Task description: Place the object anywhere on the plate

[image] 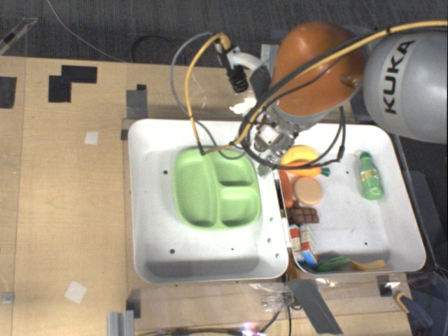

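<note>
A dark grey carpet lay beyond the far edge of a pale wooden bench (63, 208), on which two shallow white bins stood side by side. The left bin (157, 257) carried a green plate (213, 187) with three compartments, one long section on its left and two smaller ones on its right. The grey and orange arm (329, 61) reached in from the right and hung over the far rim where the two bins met, trailing yellow and black cables (189, 82). Its tool (269, 145) sat low above the plate's far right corner, beside the dividing wall; whether its fingers stood wide or narrow could not be told from above, and nothing could be seen between them.

The right bin (392, 250) carried the loose objects. A yellow and orange object (299, 157) lay at the bin's far left, just beside the tool and partly under the wrist. Nearer the camera along the same wall came a round tan object (308, 191), then a dark brown block (304, 215), then a red and white packet (299, 240). A green item (336, 261) and a tan stick-like object (367, 264) rested against the bin's near wall. A green bottle (369, 176) lay well apart from the rest, toward the bin's far right.
</note>
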Motion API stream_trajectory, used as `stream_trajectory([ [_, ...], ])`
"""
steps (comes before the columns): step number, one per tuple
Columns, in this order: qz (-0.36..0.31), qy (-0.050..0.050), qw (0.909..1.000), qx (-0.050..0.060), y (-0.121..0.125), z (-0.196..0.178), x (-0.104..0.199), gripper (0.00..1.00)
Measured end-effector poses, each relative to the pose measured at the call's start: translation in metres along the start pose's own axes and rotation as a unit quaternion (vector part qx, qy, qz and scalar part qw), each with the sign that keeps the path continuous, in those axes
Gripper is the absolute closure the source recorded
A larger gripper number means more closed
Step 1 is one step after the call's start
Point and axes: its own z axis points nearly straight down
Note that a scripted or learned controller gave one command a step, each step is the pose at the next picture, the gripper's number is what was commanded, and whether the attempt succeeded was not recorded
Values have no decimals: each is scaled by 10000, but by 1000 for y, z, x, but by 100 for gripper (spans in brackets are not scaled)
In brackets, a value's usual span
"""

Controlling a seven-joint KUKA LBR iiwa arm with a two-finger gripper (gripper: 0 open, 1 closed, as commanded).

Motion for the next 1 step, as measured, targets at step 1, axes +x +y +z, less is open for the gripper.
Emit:
stream_trajectory([
  [1,9,2,10000,0,1,0,1,0],
])
